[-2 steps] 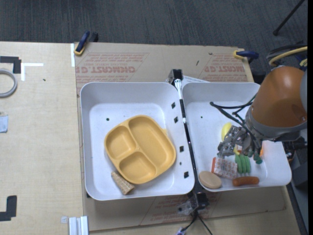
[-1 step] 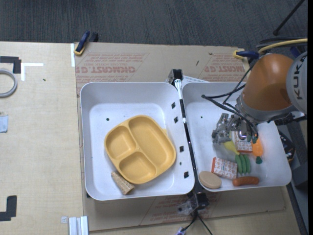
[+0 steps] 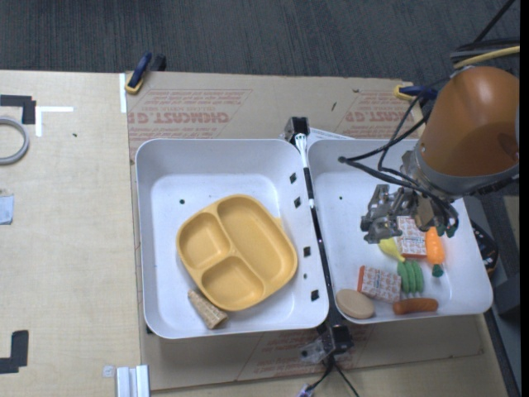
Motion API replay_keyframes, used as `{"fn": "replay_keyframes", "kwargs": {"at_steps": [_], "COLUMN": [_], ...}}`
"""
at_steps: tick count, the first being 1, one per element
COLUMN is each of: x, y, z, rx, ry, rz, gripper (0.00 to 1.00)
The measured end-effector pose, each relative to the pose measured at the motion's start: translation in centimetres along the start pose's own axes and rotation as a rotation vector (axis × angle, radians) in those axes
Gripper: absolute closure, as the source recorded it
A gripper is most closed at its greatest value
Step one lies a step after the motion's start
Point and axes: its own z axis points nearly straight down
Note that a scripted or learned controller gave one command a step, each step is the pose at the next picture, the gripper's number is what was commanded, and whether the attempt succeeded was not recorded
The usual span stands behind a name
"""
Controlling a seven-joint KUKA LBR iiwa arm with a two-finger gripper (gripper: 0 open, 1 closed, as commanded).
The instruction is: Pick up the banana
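Landmark for all places: the banana, a small yellow piece lying on the floor of the right bin.

Nearest the camera from it: a red sausage by the bin's front rim, and a tan round biscuit toward the front-left. Just in front of the banana sits a patterned snack packet, with a green vegetable beside it.

To its right, close by: a second packet, then a carrot.

Directly behind and over the banana: the hand, down inside the bin, tips close above or at the banana's far end. Whether it is released or clenched cannot be told; the metalwork and cables blur together. No banana visible between its tips.

Far left of it, in the other bin: a yellow divided plate and a cracker.

Judgement: approach done; grasp and lift remain. Banana not off the floor yet.
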Motion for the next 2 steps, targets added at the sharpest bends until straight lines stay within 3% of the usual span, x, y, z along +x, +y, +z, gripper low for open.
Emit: {"fn": "replay_keyframes", "kwargs": {"at_steps": [1,2], "x": [0.0,-1.4], "y": [0.0,-1.8], "z": [0.0,9.8], "rx": [0.000,0.000], "ry": [0.000,-0.003], "rz": [0.000,-0.151], "gripper": [0.00,0.00]}}
